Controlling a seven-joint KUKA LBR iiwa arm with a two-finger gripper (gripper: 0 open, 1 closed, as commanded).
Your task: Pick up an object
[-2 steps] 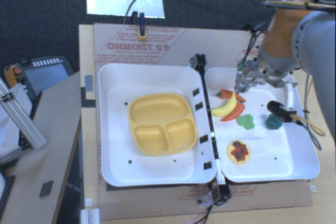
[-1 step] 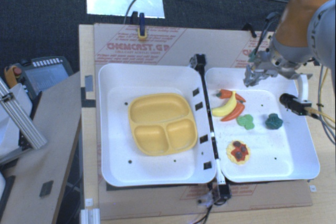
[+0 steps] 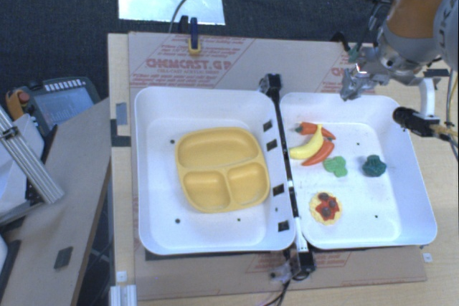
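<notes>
We are seeing a small round toy pizza (image 3: 325, 208) lying nearest us, lower right, in the right white plastic bin (image 3: 412, 175) on a cardboard-covered bench (image 3: 237, 57). The grey two-finger gripper (image 3: 351, 91) is hovering over that bin's upper edge; its opening we cannot tell.

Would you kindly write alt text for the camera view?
A grey-and-orange arm holds its end effector above the right bin's far edge. That bin contains a banana, carrots, two green vegetables and a small pizza; the left bin holds a yellow tray.
</notes>
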